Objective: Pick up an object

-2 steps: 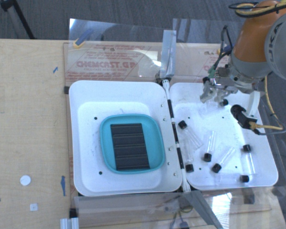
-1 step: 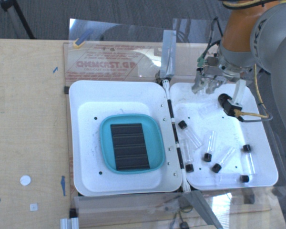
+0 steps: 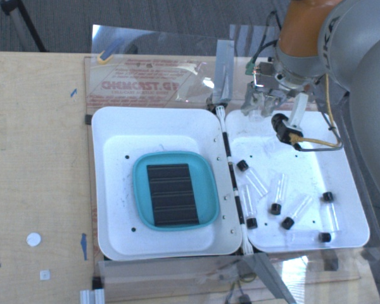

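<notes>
Hanging over the right bin at its 12 o'clock edge, the gripper is seen with nothing between its fingers; their spread cannot be told. Clear vials with black caps are scattered toward 6 o'clock. A teal tray is held by the left bin.

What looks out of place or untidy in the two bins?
Nothing looks damaged or spilled. The vials lie scattered on their sides at different angles in the right bin, none upright. In the left bin, the teal tray sits slightly askew. The gripper hangs over the right bin's far end.
</notes>
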Action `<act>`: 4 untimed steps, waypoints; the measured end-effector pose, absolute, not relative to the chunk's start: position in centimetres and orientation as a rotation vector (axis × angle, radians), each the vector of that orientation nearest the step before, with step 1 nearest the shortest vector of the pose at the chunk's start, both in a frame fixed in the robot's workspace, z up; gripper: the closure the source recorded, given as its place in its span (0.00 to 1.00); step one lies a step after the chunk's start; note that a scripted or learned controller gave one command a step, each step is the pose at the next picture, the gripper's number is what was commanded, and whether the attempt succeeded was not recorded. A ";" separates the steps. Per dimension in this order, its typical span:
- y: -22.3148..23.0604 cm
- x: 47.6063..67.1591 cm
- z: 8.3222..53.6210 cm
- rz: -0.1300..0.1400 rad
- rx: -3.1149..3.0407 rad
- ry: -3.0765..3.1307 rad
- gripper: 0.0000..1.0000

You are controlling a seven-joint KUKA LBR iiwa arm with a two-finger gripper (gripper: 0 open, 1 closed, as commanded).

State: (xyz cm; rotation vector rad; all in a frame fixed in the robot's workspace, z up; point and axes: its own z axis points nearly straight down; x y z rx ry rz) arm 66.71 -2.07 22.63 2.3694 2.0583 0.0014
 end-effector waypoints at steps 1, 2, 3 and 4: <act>-1.9 66.8 23.6 0.001 2.364 2.060 1.00; -1.8 66.9 24.7 0.002 2.357 2.061 1.00; -8.1 66.6 18.4 -0.004 2.346 2.091 1.00; -10.2 63.9 13.4 -0.001 1.999 2.425 1.00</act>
